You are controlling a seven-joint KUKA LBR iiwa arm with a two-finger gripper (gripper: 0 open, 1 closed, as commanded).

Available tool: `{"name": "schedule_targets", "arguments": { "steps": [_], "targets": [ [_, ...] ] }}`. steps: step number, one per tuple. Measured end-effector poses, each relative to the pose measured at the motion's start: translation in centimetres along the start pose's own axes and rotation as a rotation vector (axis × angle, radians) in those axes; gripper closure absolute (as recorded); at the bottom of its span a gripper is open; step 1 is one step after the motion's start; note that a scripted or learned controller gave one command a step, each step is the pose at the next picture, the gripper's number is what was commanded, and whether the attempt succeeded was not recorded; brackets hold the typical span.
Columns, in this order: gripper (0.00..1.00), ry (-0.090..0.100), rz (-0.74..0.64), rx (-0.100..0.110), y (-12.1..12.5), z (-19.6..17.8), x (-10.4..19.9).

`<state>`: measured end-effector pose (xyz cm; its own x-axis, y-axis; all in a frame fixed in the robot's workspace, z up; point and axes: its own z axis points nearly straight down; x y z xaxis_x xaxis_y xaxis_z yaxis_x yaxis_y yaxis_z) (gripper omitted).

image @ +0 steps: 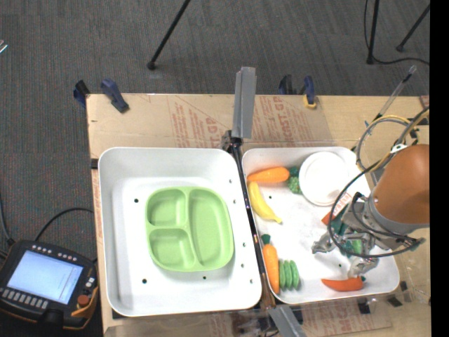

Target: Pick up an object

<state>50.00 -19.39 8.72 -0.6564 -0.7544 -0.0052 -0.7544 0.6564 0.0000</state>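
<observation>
My gripper [344, 255] hangs low over the right bin [309, 230], in its right half, and stands open with nothing seen between its fingers [324, 245]. An orange-red pepper [342, 283] lies just below it by the bin's front edge. A small orange piece [327, 218] shows to its upper left, partly hidden by the wrist cables. Further left lie a banana [263, 202], a carrot [269, 175] with a green top, a second carrot [271, 258] and a green pod [289, 274]. A white round plate [326, 177] sits at the back.
The left bin [119, 188] holds a green divided plate [189, 229]. A grey post [245, 111] stands behind the seam between the bins. Clamps line the bench's far edge, and a teach pendant [42, 279] lies on the floor at the lower left.
</observation>
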Motion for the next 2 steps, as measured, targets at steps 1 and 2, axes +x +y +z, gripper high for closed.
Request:
{"name": "schedule_targets", "arguments": {
  "steps": [1,2],
  "targets": [
    [0.0,-0.016,-0.009,0.018,0.02,-0.61,1.48],
    [0.0,-0.012,-0.036,0.012,-0.07,-0.44,1.24]
  ]
}}
